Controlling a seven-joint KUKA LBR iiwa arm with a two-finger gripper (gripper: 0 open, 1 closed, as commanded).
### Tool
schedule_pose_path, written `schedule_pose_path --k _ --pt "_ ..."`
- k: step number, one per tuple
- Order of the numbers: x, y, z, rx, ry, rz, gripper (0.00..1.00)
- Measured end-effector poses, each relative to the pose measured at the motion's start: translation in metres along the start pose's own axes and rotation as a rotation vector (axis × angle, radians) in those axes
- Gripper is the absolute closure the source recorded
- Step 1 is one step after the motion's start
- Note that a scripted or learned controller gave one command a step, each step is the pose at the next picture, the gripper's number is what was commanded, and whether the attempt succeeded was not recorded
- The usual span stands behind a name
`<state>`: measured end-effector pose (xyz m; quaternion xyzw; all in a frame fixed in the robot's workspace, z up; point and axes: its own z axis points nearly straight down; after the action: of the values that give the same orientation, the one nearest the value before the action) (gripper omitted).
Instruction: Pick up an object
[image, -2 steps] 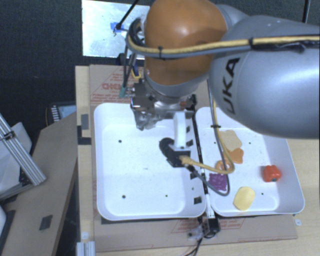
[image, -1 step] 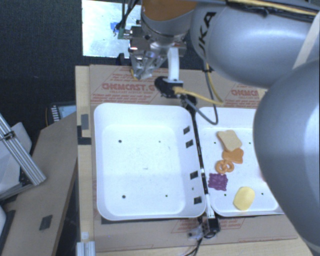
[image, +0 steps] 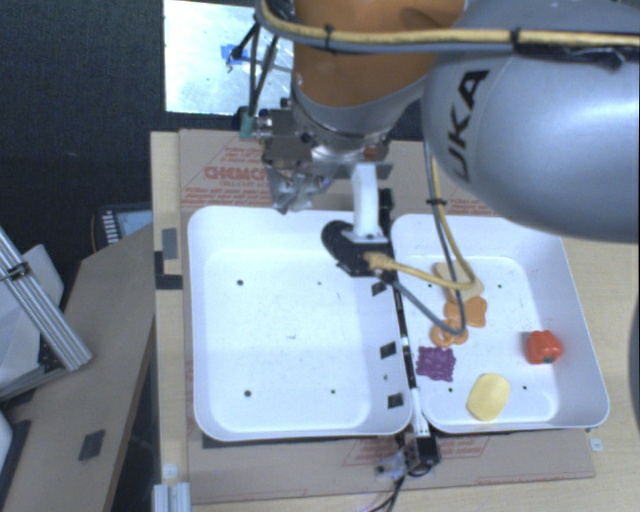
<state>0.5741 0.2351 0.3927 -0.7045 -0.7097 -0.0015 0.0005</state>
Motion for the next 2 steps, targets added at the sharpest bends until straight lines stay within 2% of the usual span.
schedule_pose_path --k 1,2 --pt "-0.001 0.022 -0.109 -0.013 0.002 0.003 1.00" --pt "-0.002 0.001 0.100 0.015 -0.008 0.006 1.00"
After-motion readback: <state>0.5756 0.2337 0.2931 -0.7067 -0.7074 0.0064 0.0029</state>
